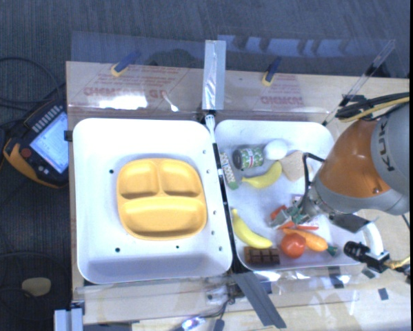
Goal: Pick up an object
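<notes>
While the arm is reaching into the right bin [323,135], its jaws [294,214] are hovering over the carrot [309,240], grip impossible to tell.

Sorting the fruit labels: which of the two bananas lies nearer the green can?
The upper banana, curved just below and right of the green can and almost touching it. The other banana lies lower, near the chocolate bar.
</notes>
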You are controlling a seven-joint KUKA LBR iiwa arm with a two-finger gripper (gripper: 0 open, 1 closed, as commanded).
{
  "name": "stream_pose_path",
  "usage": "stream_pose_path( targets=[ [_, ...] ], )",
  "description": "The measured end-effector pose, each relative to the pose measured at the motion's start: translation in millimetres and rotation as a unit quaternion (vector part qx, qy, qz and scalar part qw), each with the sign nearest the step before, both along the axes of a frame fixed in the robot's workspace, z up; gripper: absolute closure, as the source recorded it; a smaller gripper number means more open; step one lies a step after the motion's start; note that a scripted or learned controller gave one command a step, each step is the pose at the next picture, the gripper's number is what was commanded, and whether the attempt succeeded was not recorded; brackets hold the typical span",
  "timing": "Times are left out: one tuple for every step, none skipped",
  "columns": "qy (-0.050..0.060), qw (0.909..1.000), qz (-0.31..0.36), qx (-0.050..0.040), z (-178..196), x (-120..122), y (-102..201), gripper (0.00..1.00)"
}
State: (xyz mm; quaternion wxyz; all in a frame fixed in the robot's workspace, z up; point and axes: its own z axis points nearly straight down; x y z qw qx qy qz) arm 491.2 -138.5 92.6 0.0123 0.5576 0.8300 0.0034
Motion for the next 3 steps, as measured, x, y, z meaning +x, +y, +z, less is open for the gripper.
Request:
stream_pose_path(
  targets=[
    [0.0,1.0,0.001,0.0005,8,1,1,1.0],
    [0.013,0.9995,-0.03,0.0036,91,48,67,1.0],
    [0.013,0.9962,0.087,0.0011,137,69,101,1.0]
  ],
)
